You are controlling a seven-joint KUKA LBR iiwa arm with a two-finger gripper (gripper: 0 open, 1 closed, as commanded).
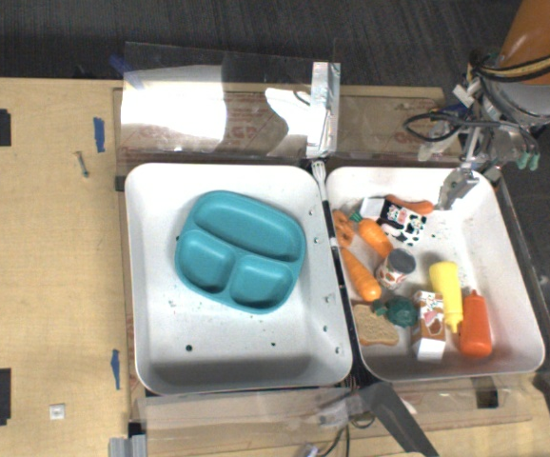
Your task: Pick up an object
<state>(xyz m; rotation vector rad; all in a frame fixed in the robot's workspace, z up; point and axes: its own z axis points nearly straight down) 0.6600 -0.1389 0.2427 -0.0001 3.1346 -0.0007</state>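
Toy foods were seen heaped in the right bin [513,255]: an orange bottle [476,324], a yellow bottle [445,287] and carrots [359,271]. A teal divided tray [240,249] was seen in the left bin [151,255]. Farther back, the hand [456,187] was poised over the right bin's far edge, nothing visibly held; its opening could not be told.

My arm [541,17] runs off the top right corner, so most of it is cut off. My gripper [456,190] is small and dim against the right bin [522,284]. The clutter there overlaps: the bread slice [378,329] lies partly under a green toy [401,312], perhaps a vegetable. The carton's [431,317] print is too small to read.
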